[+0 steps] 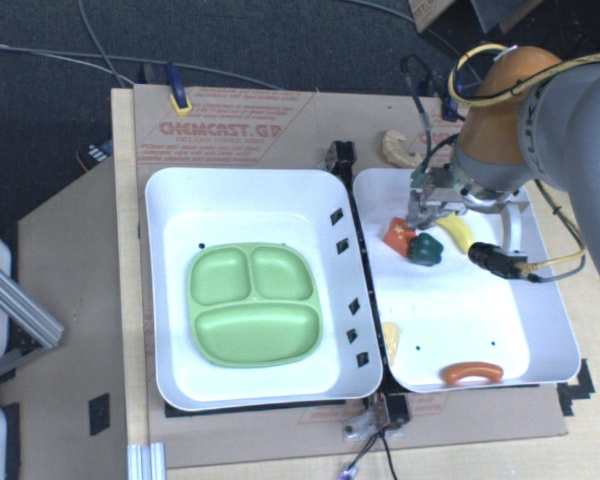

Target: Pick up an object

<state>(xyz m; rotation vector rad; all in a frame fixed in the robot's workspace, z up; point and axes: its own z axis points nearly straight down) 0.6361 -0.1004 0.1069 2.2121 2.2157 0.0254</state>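
In the right bin point(500, 318), my gripper point(421, 218) reaches down from the right over a cluster of small toys at the bin's far left part. Just below the fingers lie a red-orange piece point(397, 236) and a dark green piece point(426, 250). A yellow banana-like piece point(457, 232) lies right beside them, partly under the wrist. An orange sausage-shaped toy point(472, 373) rests near the bin's front edge. The gripper touches or hovers just over the red and green pieces; I cannot tell which.
The left bin point(170, 218) holds a green divided plate point(254, 303). A small pale yellow piece point(390, 340) sits at the right bin's left rim. A beige object point(400, 148) lies on the bench behind the bins. Cables hang around the wrist.
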